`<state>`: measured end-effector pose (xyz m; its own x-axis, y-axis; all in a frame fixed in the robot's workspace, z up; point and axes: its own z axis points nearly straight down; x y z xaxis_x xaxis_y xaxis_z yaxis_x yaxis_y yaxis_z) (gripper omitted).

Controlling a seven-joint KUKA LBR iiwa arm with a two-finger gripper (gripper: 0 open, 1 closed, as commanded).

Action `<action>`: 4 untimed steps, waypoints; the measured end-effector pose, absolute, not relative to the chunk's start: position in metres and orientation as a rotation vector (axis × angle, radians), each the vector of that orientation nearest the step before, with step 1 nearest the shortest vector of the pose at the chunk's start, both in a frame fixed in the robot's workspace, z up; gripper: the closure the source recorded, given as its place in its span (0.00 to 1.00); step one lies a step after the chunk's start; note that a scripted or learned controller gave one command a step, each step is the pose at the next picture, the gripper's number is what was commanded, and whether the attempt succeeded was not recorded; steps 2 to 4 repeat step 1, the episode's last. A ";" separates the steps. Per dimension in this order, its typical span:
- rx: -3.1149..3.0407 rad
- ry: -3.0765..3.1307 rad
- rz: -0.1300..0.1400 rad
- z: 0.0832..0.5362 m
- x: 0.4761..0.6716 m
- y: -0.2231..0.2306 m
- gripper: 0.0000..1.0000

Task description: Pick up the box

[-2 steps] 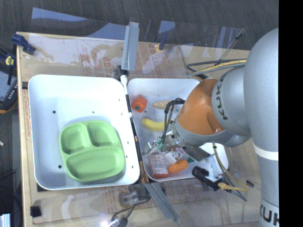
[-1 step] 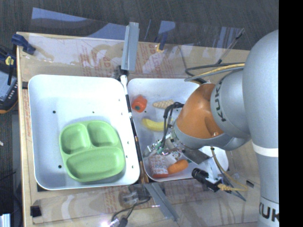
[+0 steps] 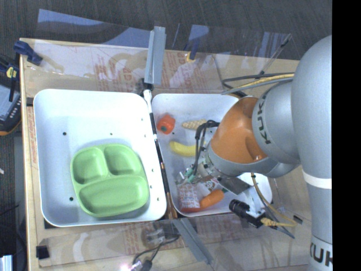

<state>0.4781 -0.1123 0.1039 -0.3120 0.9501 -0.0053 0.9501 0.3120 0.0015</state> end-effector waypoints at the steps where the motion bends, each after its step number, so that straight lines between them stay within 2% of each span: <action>1: 1.840 2.535 -0.006 0.104 0.478 -0.114 0.00; 4: 1.840 2.535 -0.006 0.104 0.478 -0.114 0.00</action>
